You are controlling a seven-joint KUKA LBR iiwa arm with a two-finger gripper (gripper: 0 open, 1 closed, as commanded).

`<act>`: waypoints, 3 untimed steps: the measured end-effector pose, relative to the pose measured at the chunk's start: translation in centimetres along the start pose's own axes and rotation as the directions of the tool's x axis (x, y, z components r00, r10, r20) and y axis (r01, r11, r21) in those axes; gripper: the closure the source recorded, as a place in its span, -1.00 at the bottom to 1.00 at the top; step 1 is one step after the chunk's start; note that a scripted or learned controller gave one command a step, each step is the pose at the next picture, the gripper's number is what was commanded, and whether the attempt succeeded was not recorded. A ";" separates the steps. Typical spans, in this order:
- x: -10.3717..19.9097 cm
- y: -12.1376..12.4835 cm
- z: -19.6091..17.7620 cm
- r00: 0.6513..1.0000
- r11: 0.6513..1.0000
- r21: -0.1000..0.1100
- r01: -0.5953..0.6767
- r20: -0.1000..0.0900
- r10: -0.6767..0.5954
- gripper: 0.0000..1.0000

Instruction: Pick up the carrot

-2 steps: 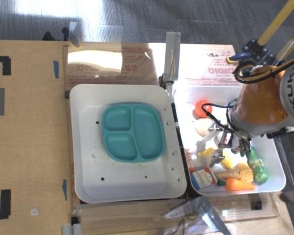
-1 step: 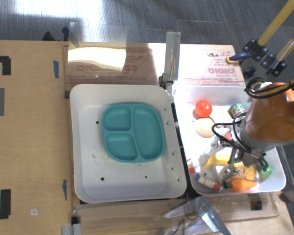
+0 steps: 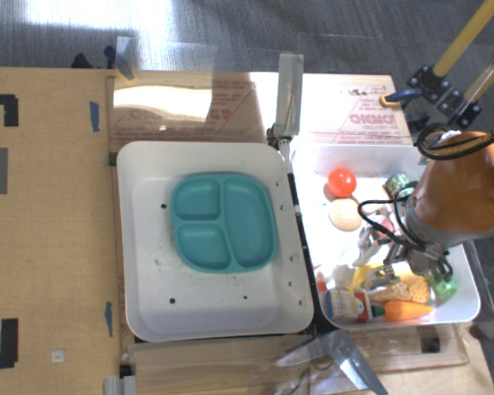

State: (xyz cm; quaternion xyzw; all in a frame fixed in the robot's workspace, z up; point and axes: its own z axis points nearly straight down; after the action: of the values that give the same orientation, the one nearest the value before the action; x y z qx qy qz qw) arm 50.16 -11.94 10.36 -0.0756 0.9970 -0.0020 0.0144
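1. Reaching into the right bin, the tool hovers low in the clutter at the lower right of the frame.
2. Lying just below it by the bin's bottom rim is the carrot, not yet lifted.
3. Next, I judge, comes a short descent onto it.
4. Cables and wrist hide the tool's state; I cannot tell it.

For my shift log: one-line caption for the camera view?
Gripper low in right bin above the carrot; teal tray in left bin.
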 end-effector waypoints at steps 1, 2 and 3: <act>-0.2 3.3 -8.5 0.998 0.998 -0.005 0.065 -0.016 -0.065 1.00; -0.1 -1.2 -4.7 0.996 0.997 -0.009 0.082 -0.028 -0.082 1.00; -3.4 3.6 -8.9 0.994 0.994 -0.004 -0.108 -0.020 0.107 1.00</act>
State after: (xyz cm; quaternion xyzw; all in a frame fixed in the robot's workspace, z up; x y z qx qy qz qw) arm 52.70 -7.89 19.30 -0.0218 0.9998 0.0003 0.0046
